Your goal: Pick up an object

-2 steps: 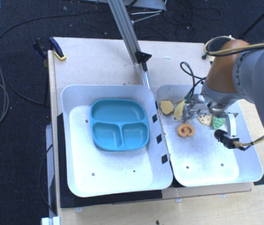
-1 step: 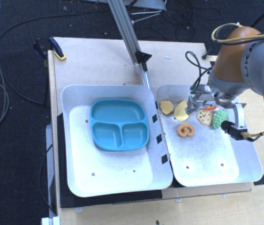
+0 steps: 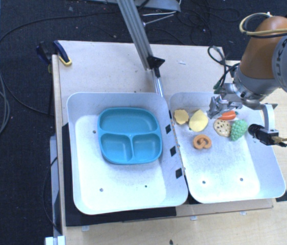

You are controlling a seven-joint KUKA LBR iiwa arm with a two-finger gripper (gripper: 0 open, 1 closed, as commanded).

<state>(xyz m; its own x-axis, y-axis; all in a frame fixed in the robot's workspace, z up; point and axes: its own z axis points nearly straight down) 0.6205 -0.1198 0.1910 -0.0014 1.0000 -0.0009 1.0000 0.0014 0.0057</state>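
Note:
My gripper (image 3: pixel 218 108) hangs low over the back of the right bin (image 3: pixel 235 182), just above a cluster of toy foods. Right under and beside it lie a small red-orange piece (image 3: pixel 228 115) and a round speckled cookie (image 3: pixel 222 128). A green broccoli (image 3: pixel 239 129) sits to the right of the cookie. Left of the gripper are a yellow lemon-like piece (image 3: pixel 199 121) and a smaller yellow piece (image 3: pixel 181 117). A brown pretzel ring (image 3: pixel 202 142) lies nearer the front. Nothing visibly hangs from the gripper.
A blue divided plate (image 3: pixel 130 135) rests in the left bin (image 3: pixel 87 188). A slanted metal pole (image 3: pixel 135 27) comes down to the back edge between the bins. Cables and a black fitting (image 3: pixel 262 132) trail off the arm's wrist over the right bin's right side.

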